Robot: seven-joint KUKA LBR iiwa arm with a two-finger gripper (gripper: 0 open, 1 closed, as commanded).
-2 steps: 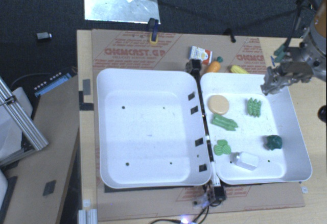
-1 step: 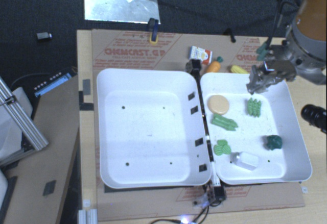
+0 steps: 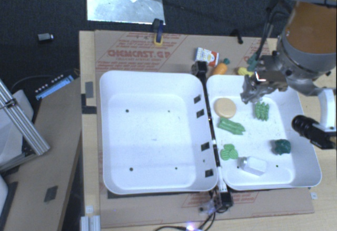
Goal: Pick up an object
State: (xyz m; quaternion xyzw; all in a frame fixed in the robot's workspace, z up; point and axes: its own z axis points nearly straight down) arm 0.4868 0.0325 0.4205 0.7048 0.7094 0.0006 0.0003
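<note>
Arm enters from upper right of the frame; the gripper (image 3: 256,89) hangs over the top of the right bin (image 3: 305,172), just above a ridged green piece (image 3: 261,111), and whether the jaws are apart or together cannot be told. Lower in that bin: tan disc (image 3: 226,107), green pod (image 3: 231,126), leafy green piece (image 3: 228,152), dark green lump (image 3: 282,146), white block (image 3: 253,165). Left bin (image 3: 113,135) fills the frame's centre-left on the counter (image 3: 131,48)

bins (image 3: 152,80): were white
round disc (image 3: 226,107): was pale tan
ridged piece (image 3: 261,111): was green
lump (image 3: 281,146): was dark teal
arm band (image 3: 313,6): was orange
</note>
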